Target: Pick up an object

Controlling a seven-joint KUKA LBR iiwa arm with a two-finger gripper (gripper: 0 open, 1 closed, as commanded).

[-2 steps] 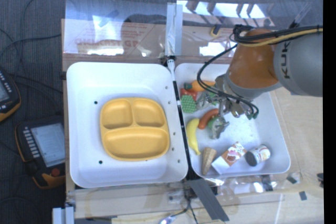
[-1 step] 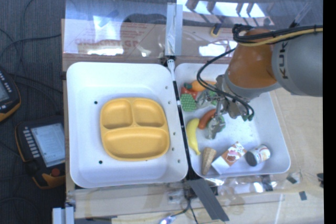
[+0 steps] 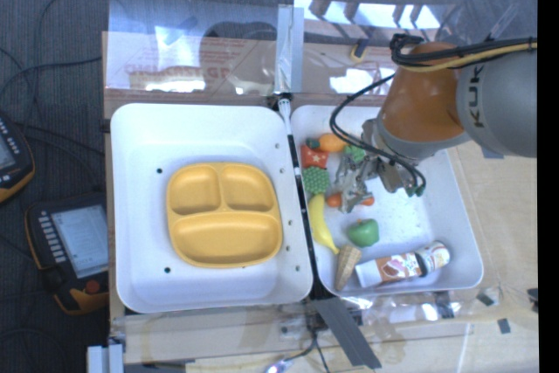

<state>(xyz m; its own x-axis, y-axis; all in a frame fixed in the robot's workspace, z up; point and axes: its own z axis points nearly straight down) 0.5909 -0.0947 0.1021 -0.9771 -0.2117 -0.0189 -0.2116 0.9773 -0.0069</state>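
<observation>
Metal fingers over glossy green apple

A yellow plastic tray with three compartments lies flat in the left shallow white bin. Beyond the bins stand clear plastic panels that catch glare. On the dark grey carpet at the left rest two black handheld devices, with black cables trailing nearby.
</observation>
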